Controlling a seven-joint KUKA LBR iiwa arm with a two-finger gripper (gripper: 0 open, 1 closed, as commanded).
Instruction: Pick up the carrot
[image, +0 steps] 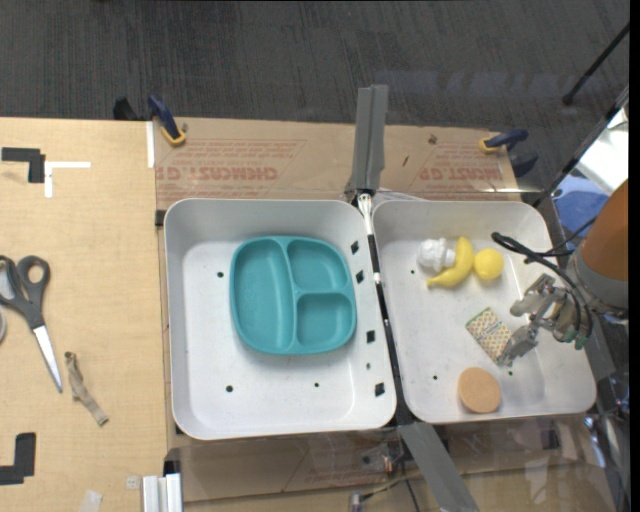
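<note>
A round, flat orange-tan piece, seemingly the carrot (480, 390), lies near the front edge of the right bin (420, 390). My gripper (519, 327) hovers at that bin's right side, up and to the right of the carrot and clear of it. Its fingers look spread open with nothing between them. One fingertip (513, 351) is close to a small patterned square (488, 331).
A yellow banana (453, 268), a white item (432, 254) and a yellow lemon (488, 263) sit at the back of the right bin. A teal divided plate (294, 295) lies in the left bin (200, 380). Scissors (30, 300) rest on the bench at the far left.
</note>
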